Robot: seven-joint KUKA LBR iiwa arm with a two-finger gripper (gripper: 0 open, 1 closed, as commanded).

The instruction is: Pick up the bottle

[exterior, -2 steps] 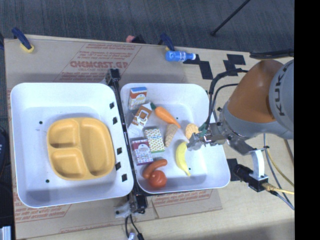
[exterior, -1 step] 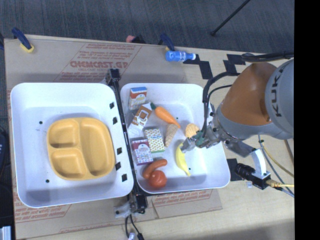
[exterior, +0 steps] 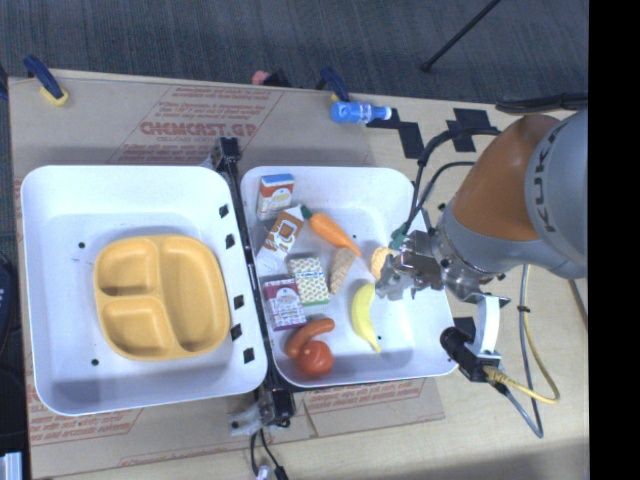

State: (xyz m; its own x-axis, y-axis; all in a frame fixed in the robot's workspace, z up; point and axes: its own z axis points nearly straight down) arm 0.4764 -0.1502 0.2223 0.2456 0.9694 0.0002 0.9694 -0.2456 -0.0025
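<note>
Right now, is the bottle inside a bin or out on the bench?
Out. The bottle lies on its side on the bench behind the right bin, past its far rim.

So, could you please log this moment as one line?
gripper: over right white bin, beside yellow plastic banana | blue plastic bottle: on bench, outside bins

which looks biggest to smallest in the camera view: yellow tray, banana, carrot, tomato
1. yellow tray, by far the largest
2. banana
3. carrot, close to the banana, so that order is unsure
4. tomato
</note>
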